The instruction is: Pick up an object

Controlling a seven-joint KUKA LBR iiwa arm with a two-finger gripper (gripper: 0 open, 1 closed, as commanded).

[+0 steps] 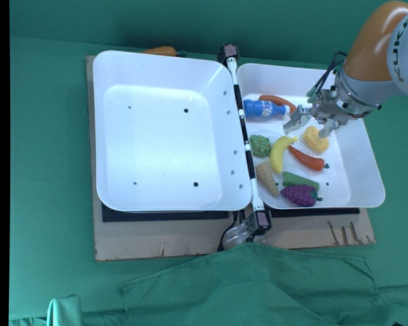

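Right bin [367, 182], contents: blue bottle [264, 109] lying with a red sausage-like piece [277, 101] behind it; green broccoli-like piece [259, 145]; banana [280, 153]; yellow corn piece [316, 140]; red chili [307, 159]; tan piece [266, 177]; green pepper [300, 180]; purple grapes [300, 195].

Left bin [163, 128]: bare white floor.

Tool [314, 123]: fingers spread, nothing between them, hanging over the right bin's upper middle.

Nearest candidate: corn piece, just below the tool on the near side, slightly right. Banana lies lower left, long axis running roughly up-down and curving right at the top. Judged next move: short descent toward the corn.
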